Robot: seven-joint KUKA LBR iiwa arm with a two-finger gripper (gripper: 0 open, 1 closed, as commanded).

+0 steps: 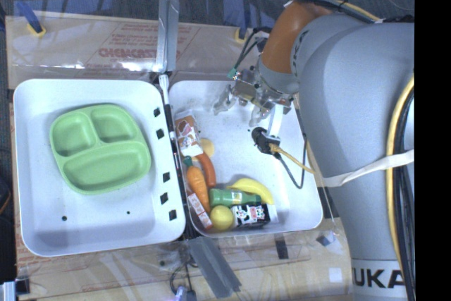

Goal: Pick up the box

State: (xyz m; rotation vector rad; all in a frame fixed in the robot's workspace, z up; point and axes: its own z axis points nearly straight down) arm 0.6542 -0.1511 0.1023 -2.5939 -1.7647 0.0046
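We see the grey arm with its orange band reaching into the right-hand shallow white bin (pixel 299 204), and its two-finger gripper (pixel 243 106) sits over the far part of that bin, with metal fingers (pixel 221 105) that point down and stand apart with nothing between them.

The box is most likely the small black-and-white carton with a cow-like pattern (pixel 251 215). It lies on its side in the near corner of the bin, well apart from the gripper and below it in the picture. Its face is dark with white patches, and small print on it is too fine to read.

Just beside it, on the side away from the arm, lies a round yellow-green fruit (pixel 221 218), and touching its upper edge is a green bottle-shaped item (pixel 227 197) with a yellow banana (pixel 253 188) next to that.

Nearer the gripper, along the bin's dividing wall, we see a second small carton with a brown and white label (pixel 187 135), an orange carrot (pixel 198 183) and a red sausage-shaped piece (pixel 207 167).

Beyond the gripper, in the left-hand white bin (pixel 28 173), rests a light green plastic tray with three compartments (pixel 101 146).
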